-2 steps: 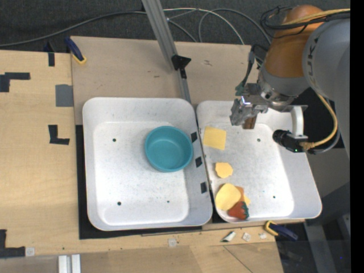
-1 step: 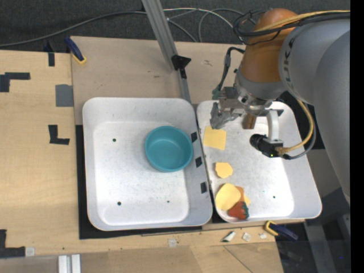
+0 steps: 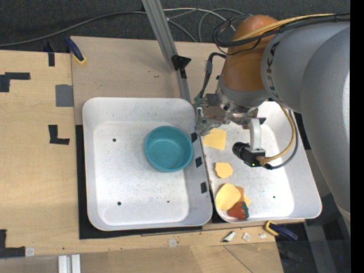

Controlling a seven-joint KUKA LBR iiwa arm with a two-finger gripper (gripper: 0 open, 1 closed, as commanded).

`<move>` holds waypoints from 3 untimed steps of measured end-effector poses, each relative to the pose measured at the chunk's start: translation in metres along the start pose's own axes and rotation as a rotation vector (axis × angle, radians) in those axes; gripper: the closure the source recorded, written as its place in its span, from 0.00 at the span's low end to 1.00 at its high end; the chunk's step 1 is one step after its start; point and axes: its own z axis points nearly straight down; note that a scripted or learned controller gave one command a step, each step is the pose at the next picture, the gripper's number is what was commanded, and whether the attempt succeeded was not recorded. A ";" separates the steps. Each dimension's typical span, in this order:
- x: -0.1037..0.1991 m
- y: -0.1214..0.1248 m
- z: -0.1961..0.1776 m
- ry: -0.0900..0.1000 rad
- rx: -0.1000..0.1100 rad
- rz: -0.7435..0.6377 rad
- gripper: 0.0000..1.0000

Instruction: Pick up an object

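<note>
Hand (image 3: 206, 120) sits at right bin's (image 3: 296, 209) left wall; yellow square piece (image 3: 215, 139) lies just below-right. Can't tell its grip state.

Bowl (image 3: 168, 148) in left bin (image 3: 102, 152)

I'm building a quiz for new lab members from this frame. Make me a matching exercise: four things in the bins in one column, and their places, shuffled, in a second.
Things
1. teal bowl
2. yellow square piece
3. small yellow piece
4. red item

Places
A. near front edge of the right bin, beside a larger yellow round piece
B. in the left bin, toward its right side
C. right bin, just below the gripper
D. right bin, between the square piece and the round piece

Pairs: 1-B, 2-C, 3-D, 4-A
</note>
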 end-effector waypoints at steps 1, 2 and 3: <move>0.045 -0.002 -0.009 0.001 -0.002 -0.001 1.00; 0.078 -0.010 -0.022 0.000 -0.002 0.000 1.00; 0.076 -0.010 -0.022 -0.001 -0.002 0.003 0.00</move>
